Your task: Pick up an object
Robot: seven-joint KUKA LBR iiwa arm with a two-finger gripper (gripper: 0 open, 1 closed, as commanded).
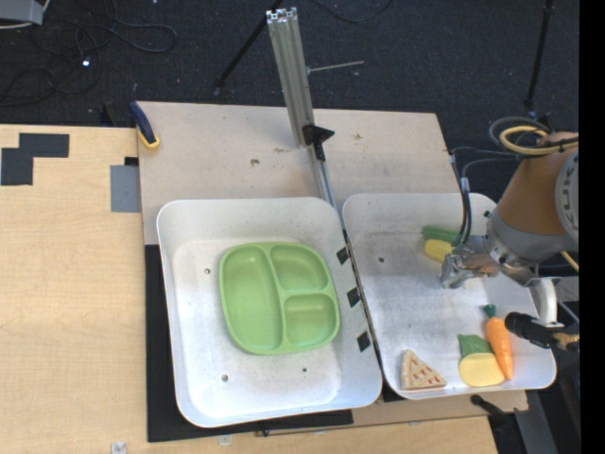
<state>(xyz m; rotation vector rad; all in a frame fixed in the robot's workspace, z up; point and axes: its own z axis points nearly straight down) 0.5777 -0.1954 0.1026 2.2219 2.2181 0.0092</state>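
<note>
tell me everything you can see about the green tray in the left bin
The green tray is a light green divided plate, apparently smooth plastic, with rounded corners and three compartments: one long section on its left side and two smaller ones on its right. It lies flat, right side up and slightly rotated, near the middle of the left bin, resting on the bin's white floor. No object sits in its compartments, and the gripper is not touching it.

Camera view: single fixed camera, mounted high above the bench (378,145), looking down at a slant from moderate distance, framing both white bins (189,253) side by side, arm (539,201) at right edge.
</note>
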